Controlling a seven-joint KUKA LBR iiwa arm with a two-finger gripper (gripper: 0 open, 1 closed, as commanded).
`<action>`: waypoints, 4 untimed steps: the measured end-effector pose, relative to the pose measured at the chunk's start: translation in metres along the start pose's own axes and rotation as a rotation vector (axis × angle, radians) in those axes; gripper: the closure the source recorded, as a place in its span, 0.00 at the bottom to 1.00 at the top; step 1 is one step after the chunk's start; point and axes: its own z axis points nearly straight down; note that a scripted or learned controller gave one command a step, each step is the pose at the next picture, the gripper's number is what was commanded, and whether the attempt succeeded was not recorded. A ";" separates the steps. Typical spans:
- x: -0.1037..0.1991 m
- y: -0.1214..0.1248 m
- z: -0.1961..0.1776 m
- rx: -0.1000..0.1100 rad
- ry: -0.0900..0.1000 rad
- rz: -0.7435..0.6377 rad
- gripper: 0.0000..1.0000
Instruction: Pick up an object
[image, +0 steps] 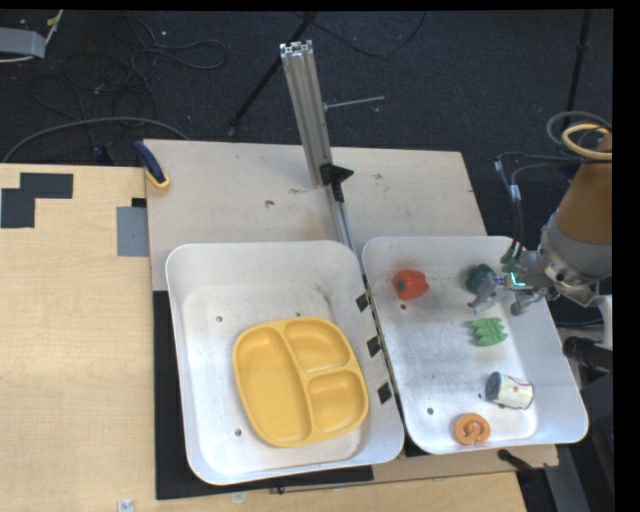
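While your arm (585, 215) leans in low over the right bin (440, 425), its claw (503, 290) sits beside a dark green lump (480, 276). Whether that claw is spread or closed, you cannot tell. A smooth yellow three-part tray (298, 380) lies in the left bin (200, 300).

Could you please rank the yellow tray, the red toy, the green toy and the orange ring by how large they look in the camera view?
1. Yellow tray, by far the largest.
2. Red toy, green toy and orange ring look much alike, too close to rank.

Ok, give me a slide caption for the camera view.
KUKA gripper hovers by a dark green toy in the right bin; yellow divided tray fills the left.
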 end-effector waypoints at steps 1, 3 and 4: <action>0.000 0.001 -0.002 -0.004 -0.001 0.000 0.00; 0.005 0.000 0.093 -0.009 -0.008 0.001 0.00; 0.002 0.004 0.075 -0.022 -0.013 0.003 1.00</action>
